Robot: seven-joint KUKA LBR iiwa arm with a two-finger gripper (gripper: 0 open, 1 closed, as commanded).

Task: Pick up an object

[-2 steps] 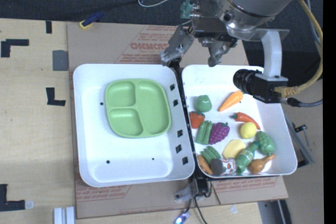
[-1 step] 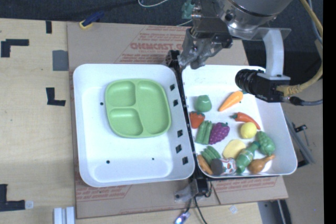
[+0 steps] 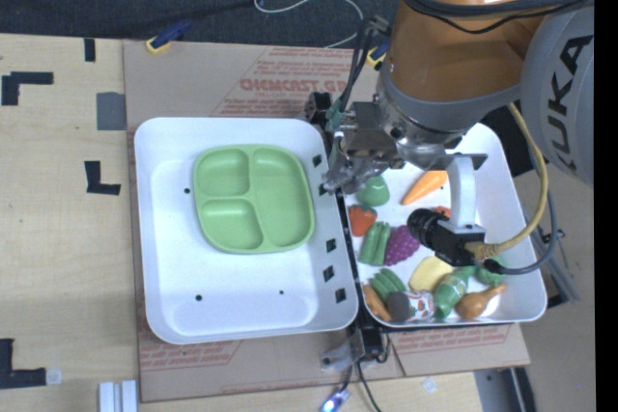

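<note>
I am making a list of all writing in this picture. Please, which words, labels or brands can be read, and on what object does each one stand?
"KUKA" partly visible, in dark letters running down the grey arm.
Red print on the cardboard sheet behind the bins, upside down: reads roughly "CHEMCRAFT", too blurred to be sure; smaller red lines under it are unreadable.
Red print on the cardboard's front edge: too small to read.

The grey arm (image 3: pixel 570 92) reaches in from the right, its broad orange band (image 3: pixel 473 5) bulging toward the camera and covering much of what lies beneath. Below the band the wrist points steeply downward, and the gripper (image 3: pixel 359 171) hangs low at its end. A black cable loops around the band and trails along the arm.
</note>
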